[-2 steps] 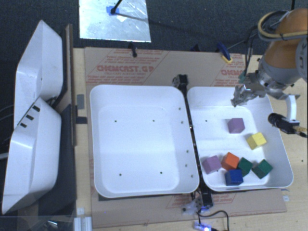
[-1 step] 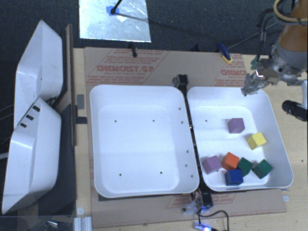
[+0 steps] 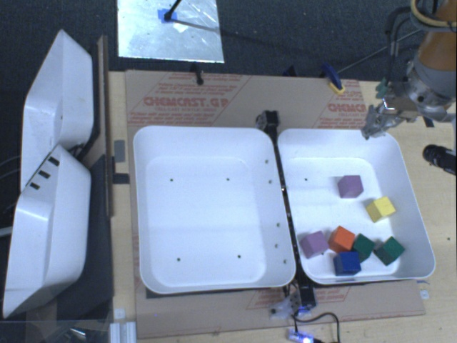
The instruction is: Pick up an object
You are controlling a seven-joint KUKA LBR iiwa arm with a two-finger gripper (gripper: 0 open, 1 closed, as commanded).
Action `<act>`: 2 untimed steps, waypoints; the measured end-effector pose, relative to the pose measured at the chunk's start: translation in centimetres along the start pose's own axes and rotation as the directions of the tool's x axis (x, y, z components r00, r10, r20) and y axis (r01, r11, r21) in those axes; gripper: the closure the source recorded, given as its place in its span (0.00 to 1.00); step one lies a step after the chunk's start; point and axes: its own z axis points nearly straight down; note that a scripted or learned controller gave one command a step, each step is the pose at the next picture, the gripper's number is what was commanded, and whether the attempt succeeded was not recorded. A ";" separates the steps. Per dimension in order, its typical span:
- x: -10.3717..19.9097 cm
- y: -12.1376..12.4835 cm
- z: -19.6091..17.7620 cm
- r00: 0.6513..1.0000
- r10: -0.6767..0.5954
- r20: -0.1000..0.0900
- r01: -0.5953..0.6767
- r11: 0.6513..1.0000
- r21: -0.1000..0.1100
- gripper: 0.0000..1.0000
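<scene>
First, left bin (image 3: pixel 207 213): white and shallow, holding no block; a descent here closes on nothing.
Lower purple block (image 3: pixel 312 244): at the left end of the cluster near the right bin's front wall, just beside the orange one; likely to be nudged aside if the neighbour is caught first; pale purple, matte, small cube.
Orange block (image 3: pixel 342 239): touching or nearly touching the blue and dark green ones; too crowded for a clean straddle, so risk of pinching two at once or wedging on top; bright, sharp-edged.
Blue block (image 3: pixel 347 263): nearest the front wall, which may block one side of the approach; deep blue.
Upper purple block (image 3: pixel 350 186): well apart from the rest, mid-bin; safest target, yet light enough to skid on the slick floor of the right bin (image 3: pixel 314 163).
Dark green block (image 3: pixel 363 246): pressed in between orange and green; hard to isolate.
Gripper (image 3: pixel 373 123): over the bin's far right corner, well apart from every block; spread or pressed together, cannot tell; nothing visibly held.
Yellow block (image 3: pixel 380 208): alone, turned at an angle; slips out if squeezed across corners.
Green block (image 3: pixel 389 251): close to the right wall; collision risk there.
</scene>
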 end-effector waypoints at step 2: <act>9.9 -3.1 2.3 1.000 -0.003 -0.001 0.003 1.000 0.001 1.00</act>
